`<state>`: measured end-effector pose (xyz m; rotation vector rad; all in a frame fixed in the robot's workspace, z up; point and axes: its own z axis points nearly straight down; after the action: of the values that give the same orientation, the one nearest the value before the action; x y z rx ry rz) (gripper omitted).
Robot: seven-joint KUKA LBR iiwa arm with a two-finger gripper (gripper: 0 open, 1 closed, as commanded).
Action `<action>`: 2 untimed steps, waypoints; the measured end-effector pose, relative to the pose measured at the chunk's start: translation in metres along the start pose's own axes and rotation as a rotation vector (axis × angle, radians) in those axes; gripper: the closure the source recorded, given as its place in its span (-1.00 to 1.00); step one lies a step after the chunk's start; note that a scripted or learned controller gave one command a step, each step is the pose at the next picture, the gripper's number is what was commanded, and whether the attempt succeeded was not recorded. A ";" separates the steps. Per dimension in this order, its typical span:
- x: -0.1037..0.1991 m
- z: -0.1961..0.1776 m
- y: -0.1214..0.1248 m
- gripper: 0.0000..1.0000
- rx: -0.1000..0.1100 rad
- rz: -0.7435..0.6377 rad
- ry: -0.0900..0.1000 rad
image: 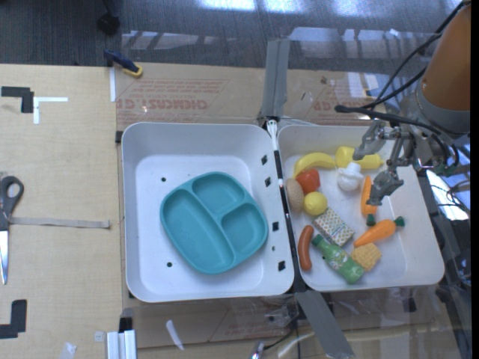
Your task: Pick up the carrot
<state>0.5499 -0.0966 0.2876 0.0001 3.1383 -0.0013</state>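
Carrot (375, 231) lying in right bin (426, 264), beside cracker (367, 256). Gripper (382, 188) poised just above, fingers (373, 194) slightly apart, holding nothing. Teal plate (215, 221) in left bin (135, 223).

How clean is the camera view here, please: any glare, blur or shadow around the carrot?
In the camera view, daylight patches glare on the floor at the top; the carrot is evenly lit and fairly sharp, with a soft shadow under it in the right bin; the arm's orange band at the right edge is blurred, and the gripper looks slightly soft.
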 end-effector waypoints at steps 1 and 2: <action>-0.020 0.190 -0.050 -1.00 0.003 -0.136 -0.010; -0.022 0.179 -0.049 1.00 0.005 -0.140 -0.014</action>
<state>0.5723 -0.1463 0.1089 -0.2181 3.1165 -0.0093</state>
